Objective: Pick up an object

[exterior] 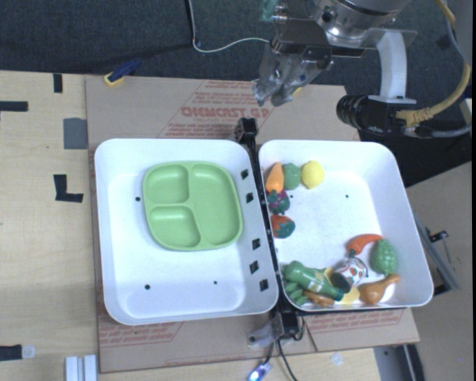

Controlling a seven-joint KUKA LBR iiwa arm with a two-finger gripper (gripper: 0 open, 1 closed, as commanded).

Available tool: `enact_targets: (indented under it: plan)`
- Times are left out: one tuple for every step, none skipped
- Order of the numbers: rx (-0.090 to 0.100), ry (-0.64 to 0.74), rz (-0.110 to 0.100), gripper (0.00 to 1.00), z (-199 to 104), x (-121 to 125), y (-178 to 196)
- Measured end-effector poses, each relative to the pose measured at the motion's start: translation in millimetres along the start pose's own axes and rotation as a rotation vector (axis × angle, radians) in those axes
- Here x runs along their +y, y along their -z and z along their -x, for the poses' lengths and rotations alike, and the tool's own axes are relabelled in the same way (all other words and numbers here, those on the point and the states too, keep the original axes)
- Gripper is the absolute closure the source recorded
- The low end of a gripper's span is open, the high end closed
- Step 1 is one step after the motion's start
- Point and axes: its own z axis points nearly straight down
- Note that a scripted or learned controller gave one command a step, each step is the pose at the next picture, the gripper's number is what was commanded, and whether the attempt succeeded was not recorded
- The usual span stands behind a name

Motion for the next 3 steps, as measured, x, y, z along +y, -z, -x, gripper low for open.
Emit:
enact_targets:
  plan:
    - [-0.006, -0.003, -0.019, 1.00, -30.1, -52.3, -120.2]
    - [-0.009, -0.005, -0.022, 1.00, -43.4, -62.1, -265.4]
    - [0.004, -0.005, 0.013, 1.00, -50.8, -39.3, -107.5]
